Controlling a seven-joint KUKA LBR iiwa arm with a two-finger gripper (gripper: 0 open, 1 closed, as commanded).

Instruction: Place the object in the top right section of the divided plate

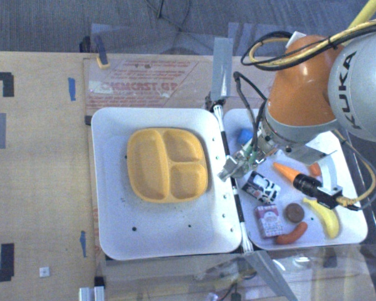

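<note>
Sausage [292,232] beside banana [326,217]; yellow plate [168,164] (left bin [113,231]).

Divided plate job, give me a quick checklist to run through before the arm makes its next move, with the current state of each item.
1. Divided plate sits flat in the left bin: ok.
2. Top right section is free of objects: ok.
3. Objects wait in the right bin, among them banana, carrot, blue item: ok.
4. Gripper is over the seam between the bins: ok.
5. Object held: cannot tell.
</note>
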